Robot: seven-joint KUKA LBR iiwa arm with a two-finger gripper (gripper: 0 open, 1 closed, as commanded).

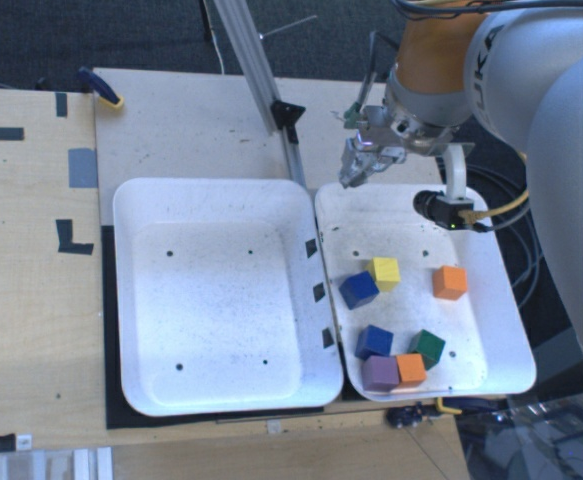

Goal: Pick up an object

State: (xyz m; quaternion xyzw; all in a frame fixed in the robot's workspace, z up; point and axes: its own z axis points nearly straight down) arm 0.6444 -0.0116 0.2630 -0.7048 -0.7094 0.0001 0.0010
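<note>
The end effector (pixel 359 173), finger state impossible to tell, hovers over the right bin's (pixel 499 298) far rim, with the yellow cube (pixel 385 272) nearest, toward the camera.

My arm (pixel 531 78) enters from right, grey link leading to orange band (pixel 451 18) above wrist. Wrist bends downward. My gripper (pixel 357 171) points down and slightly left, hanging below wrist, nothing visible between fingers.
</note>
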